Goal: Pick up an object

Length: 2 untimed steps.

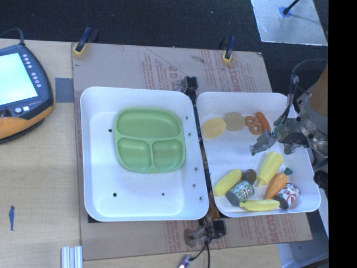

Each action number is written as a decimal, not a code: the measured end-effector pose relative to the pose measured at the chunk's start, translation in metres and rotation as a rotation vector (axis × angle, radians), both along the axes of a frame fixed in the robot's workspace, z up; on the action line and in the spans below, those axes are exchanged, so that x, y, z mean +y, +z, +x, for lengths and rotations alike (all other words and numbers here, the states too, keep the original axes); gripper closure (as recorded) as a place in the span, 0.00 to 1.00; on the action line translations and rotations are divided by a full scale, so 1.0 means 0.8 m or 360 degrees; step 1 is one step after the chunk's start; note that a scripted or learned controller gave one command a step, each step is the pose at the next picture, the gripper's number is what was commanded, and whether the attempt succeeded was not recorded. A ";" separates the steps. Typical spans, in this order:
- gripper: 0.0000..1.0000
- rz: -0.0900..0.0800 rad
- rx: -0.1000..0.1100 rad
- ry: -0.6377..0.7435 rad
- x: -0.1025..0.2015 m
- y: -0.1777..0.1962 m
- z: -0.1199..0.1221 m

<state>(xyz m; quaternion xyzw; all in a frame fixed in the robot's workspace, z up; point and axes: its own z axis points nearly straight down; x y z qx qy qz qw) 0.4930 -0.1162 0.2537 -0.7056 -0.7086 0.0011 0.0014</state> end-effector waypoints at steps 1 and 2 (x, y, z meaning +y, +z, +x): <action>0.00 -0.0004 0.0002 0.0000 -0.074 -0.050 0.132; 0.00 -0.0001 0.0006 0.0001 -0.111 -0.189 0.088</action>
